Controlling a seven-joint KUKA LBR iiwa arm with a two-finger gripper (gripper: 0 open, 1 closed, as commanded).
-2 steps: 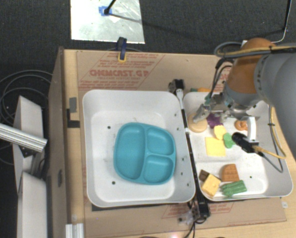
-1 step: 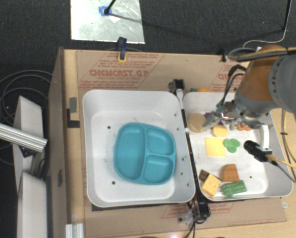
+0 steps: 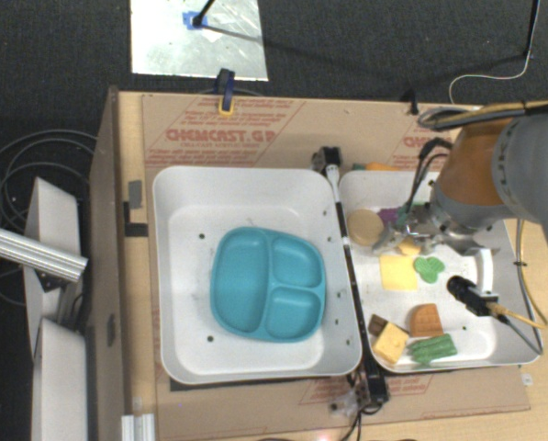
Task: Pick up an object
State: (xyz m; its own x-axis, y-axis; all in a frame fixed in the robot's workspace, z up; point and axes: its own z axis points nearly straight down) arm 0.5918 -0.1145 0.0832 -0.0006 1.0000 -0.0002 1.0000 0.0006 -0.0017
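Observation:
My gripper hangs low in the right bin, reaching in from the right. It is just beyond the far edge of a flat yellow square and right of a tan round piece. A small green piece lies just below the gripper's right side. A purple thing peeks out at the gripper's upper left. Nearer the front lie an orange-brown piece, a yellow block, a green ridged piece and a small dark brown bit.
The left bin holds a teal divided plate. An orange thing sits at the right bin's far rim. The grey and orange arm covers the right bin's far right part.

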